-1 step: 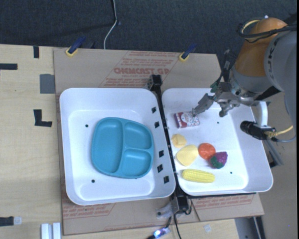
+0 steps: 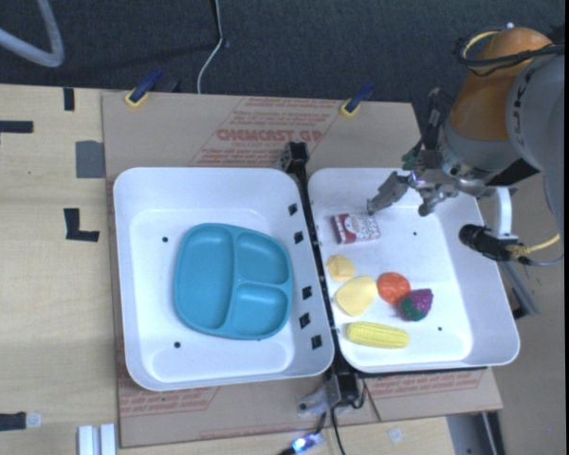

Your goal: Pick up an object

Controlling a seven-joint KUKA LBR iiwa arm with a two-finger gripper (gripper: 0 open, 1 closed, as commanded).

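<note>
Two white bins (image 2: 133, 197), jaws (image 2: 398, 202) over packet (image 2: 355, 227)

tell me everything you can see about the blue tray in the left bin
The blue tray is a light blue, smooth, plastic-looking dish with rounded corners and three sunken compartments: one long one on its left side and two smaller ones on its right. It lies flat and face up on the floor of the left bin, roughly in the middle and turned slightly askew to the walls. Nothing sits in its compartments, and nothing but the bin floor touches it.
</note>
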